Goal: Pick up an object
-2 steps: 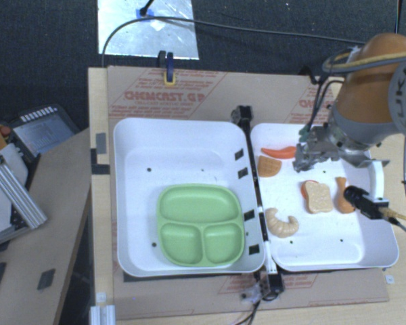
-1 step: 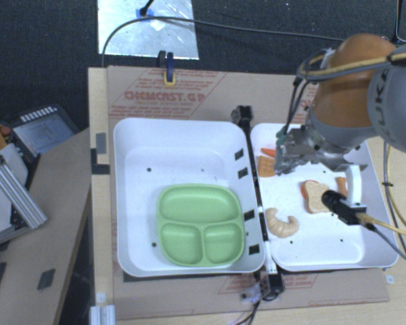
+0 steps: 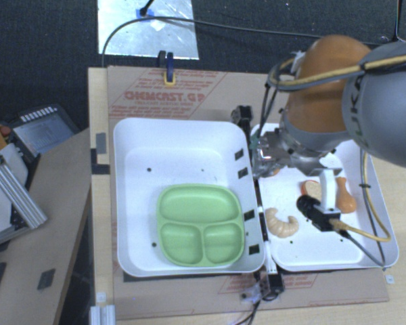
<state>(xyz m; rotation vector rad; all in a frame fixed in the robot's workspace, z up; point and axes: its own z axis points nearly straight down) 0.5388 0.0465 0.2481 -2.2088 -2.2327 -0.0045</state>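
Two shallow white bins sit side by side on a cardboard sheet [image 3: 189,90] printed in red. The left bin [image 3: 142,147] holds one green divided plate [image 3: 200,223], lying flat towards its near right corner with bare floor on its far and left sides. In the right bin [image 3: 311,250], a pale shrimp-shaped piece [image 3: 282,223] lies near the left wall, just past the row of black clips [image 3: 249,215] along the divide. To its right is an orange piece [image 3: 346,200], partly hidden by the robot's own hardware. The grey arm [image 3: 386,114] reaches in from the right and its bulk covers the far half of the right bin. The gripper [image 3: 268,156] sits low at that bin's far left, close to the dividing wall and apart from both pieces. Whether the claw is spread or pressed together cannot be told, as the wrist blocks the view. A yellow-and-black clamp [image 3: 168,70] grips the cardboard's far edge, and a shiny foil sheet [image 3: 145,15] lies beyond it.
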